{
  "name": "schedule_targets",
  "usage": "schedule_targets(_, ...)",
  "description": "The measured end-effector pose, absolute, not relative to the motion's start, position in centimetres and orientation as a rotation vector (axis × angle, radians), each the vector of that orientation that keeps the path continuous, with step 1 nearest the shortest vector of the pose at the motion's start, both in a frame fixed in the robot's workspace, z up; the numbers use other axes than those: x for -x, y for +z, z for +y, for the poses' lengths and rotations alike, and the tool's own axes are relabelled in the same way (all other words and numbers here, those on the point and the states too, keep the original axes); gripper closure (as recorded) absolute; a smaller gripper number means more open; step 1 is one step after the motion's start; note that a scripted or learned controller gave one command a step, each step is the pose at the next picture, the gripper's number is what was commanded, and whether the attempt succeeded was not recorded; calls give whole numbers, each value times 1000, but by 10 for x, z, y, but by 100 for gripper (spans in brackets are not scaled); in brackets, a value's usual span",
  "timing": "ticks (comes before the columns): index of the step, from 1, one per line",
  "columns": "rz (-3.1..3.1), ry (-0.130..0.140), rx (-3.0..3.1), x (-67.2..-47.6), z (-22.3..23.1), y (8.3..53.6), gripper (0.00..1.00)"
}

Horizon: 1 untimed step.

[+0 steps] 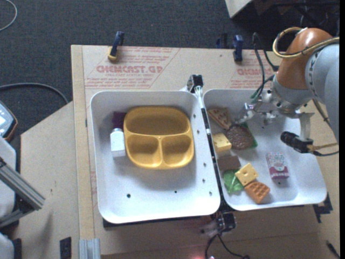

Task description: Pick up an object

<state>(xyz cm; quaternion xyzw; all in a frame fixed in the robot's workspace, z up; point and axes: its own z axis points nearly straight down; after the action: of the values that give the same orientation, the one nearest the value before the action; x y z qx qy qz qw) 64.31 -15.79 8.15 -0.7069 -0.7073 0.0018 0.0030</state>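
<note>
Above the right bin (310, 190), our claw (251, 108) hangs over the far left corner, its grip impossible for us to read, while the nearest pick, a dark round patty (240, 137), lies just below it toward the camera.

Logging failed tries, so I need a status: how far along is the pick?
Nothing looks picked up yet. The gripper hangs low over the right bin, near the brown patty; every toy food piece there lies on the floor. Grasping and lifting remain.
</note>
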Motion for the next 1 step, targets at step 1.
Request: schedule_targets(1,-2222,0,2222,-645,-158,96,100)
